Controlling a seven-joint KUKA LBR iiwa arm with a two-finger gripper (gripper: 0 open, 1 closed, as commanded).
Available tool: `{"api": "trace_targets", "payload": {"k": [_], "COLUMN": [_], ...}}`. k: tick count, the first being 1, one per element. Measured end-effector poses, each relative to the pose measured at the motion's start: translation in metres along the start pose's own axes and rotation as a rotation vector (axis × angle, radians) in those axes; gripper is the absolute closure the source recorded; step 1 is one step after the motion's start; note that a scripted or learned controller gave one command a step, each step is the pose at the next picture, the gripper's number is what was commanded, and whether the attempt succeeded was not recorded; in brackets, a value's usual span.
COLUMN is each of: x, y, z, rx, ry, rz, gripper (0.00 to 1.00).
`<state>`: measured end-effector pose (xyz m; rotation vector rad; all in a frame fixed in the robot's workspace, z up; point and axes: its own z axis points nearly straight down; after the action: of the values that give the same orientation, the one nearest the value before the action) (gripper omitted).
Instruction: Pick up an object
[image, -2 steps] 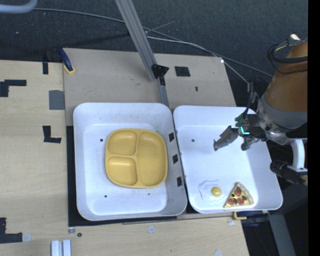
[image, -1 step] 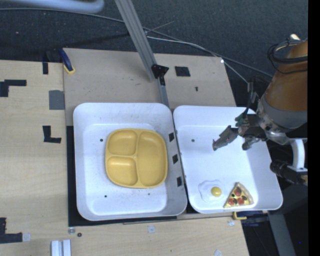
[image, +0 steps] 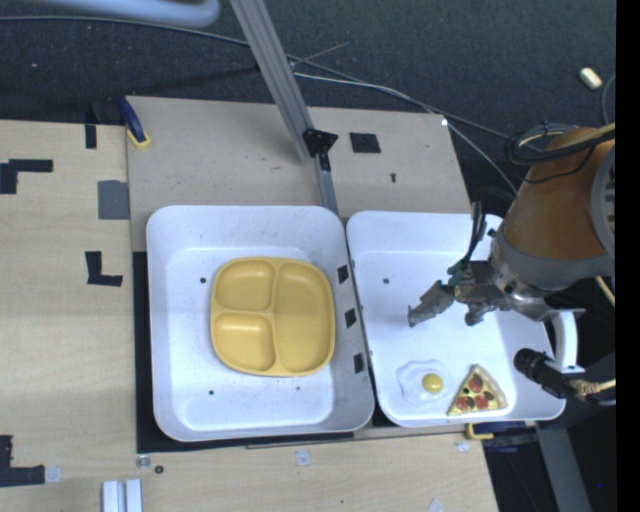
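Camera view: your pincer (image: 448, 310) hangs spread wide, holding nothing, over the right bin (image: 400, 240). Fried egg (image: 424, 382) and pizza slice (image: 478, 391) still unpicked; grasp remains.

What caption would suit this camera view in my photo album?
Robot arm's tool hovers in the right bin above a toy fried egg and pizza slice; yellow divided plate in the left bin.

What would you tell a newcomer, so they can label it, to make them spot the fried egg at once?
Find the right bin, the one the gripper hovers over. Along its near edge lie two small toys side by side; the fried egg is the left one. It is a white blob with a round yellow yolk, while its neighbour, the pizza slice, is a triangle with red spots.
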<state>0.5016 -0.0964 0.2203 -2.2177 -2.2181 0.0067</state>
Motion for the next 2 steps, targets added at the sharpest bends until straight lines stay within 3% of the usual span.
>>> {"api": "trace_targets", "payload": {"k": [2], "x": [-0.007], "y": [0.000], "z": [0.109], "rx": [0.002], "ry": [0.000], "rz": [0.001], "gripper": [0.00]}}
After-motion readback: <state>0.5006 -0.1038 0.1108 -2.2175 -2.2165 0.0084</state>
